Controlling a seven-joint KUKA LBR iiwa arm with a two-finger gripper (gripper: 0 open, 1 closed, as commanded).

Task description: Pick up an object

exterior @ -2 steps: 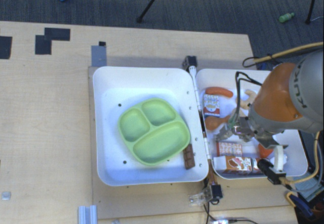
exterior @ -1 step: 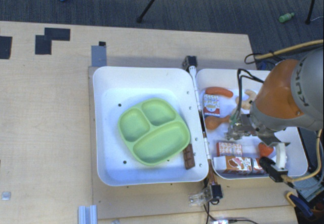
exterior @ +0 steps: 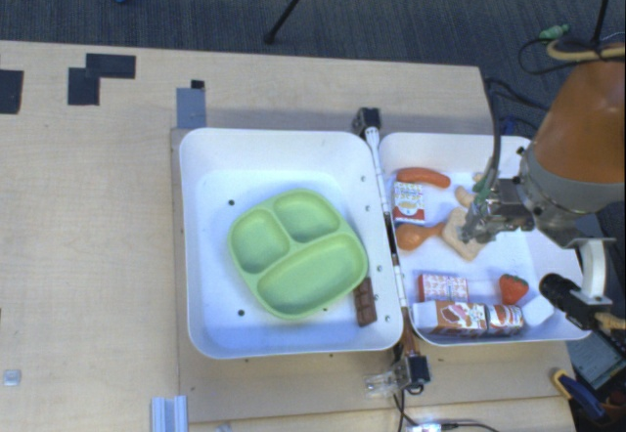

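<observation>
My gripper hangs over the middle of the right bin, right above a tan toast slice whose right part it covers. Left of the toast lie an orange drumstick-shaped toy, a small white and red carton and a red sausage. Toward the front of this bin sit a red and white box, a longer red box and a strawberry.
The left bin holds a green divided plate and a brown bar by its right wall. A raised divider separates the bins. The arm's orange band looms over the right bin's far right side.
</observation>
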